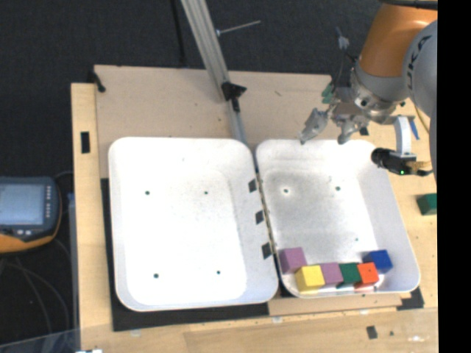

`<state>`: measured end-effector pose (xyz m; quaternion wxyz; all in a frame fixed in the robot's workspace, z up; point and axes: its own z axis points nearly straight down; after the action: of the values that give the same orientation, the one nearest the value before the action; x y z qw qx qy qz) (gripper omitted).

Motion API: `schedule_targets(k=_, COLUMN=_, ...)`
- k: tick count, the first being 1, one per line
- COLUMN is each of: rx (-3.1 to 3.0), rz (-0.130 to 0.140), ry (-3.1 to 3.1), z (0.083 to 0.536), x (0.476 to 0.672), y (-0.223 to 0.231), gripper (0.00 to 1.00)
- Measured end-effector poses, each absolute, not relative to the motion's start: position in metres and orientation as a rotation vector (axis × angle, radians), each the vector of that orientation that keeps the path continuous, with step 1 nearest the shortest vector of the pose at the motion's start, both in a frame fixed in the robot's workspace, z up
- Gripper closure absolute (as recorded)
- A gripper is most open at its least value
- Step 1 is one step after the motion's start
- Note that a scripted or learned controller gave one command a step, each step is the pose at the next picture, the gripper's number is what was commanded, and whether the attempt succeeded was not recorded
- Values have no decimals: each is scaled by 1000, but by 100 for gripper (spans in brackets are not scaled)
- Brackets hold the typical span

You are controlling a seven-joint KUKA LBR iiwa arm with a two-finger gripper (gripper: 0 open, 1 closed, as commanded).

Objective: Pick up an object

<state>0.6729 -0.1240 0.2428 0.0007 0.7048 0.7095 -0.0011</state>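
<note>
Several small blocks (335, 272) sit bunched along the near edge of the right bin (383, 197), none lifted yet. We see the tool (329, 132) hanging over the bin's far edge, its fingers spread and empty, well apart from the blocks; reaching and grasping remain.
</note>
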Motion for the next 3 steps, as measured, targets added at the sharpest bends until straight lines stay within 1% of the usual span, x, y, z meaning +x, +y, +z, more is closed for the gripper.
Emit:
schedule_targets(k=1, rx=2205, rz=-2, ry=2231, z=255, x=674, y=-124, gripper=100)
schedule_targets(k=2, rx=2220, rz=2, ry=2213, z=293, x=647, y=-160, gripper=100)
schedule_targets(k=3, rx=2216, rz=-3, ry=2234, z=229, x=621, y=-45, gripper=100)
